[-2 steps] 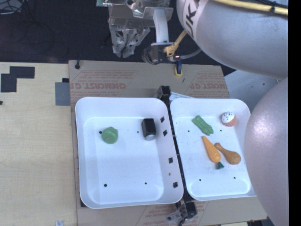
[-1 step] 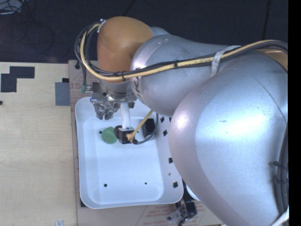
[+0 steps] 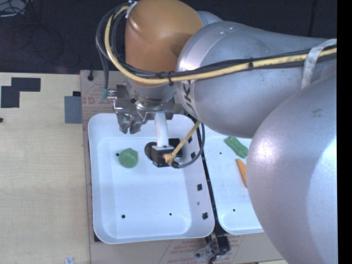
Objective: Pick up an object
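Hand (image 3: 130, 126) above far end of left bin (image 3: 110, 224), grip state cannot tell; round green lump (image 3: 128, 158) lies just camera-ward, seemingly untouched.

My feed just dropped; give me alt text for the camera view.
The gripper hangs over the left bin's far end, near a green lump but apart from it. The right bin holds a green piece and an orange stick, with the arm covering much of that bin.
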Robot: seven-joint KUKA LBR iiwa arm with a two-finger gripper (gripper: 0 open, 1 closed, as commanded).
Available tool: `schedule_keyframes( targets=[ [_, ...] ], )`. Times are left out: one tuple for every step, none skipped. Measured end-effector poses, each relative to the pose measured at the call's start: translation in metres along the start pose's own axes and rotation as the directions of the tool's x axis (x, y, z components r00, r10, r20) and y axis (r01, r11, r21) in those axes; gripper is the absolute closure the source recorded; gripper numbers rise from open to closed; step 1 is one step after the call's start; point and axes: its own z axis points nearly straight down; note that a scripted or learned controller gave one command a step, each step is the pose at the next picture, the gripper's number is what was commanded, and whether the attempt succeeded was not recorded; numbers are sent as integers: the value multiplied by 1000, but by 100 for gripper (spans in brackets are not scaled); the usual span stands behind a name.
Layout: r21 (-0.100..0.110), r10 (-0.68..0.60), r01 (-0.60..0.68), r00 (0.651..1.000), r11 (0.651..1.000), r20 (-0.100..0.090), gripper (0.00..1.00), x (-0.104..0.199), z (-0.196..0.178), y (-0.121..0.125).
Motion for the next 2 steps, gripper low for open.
schedule_keyframes(
  targets=[
    [5, 0, 0, 1000, 1000, 2, 100, 0, -40, -60],
    [-5, 4, -4, 1000, 1000, 2, 100, -1, -95, 54]
  ],
)
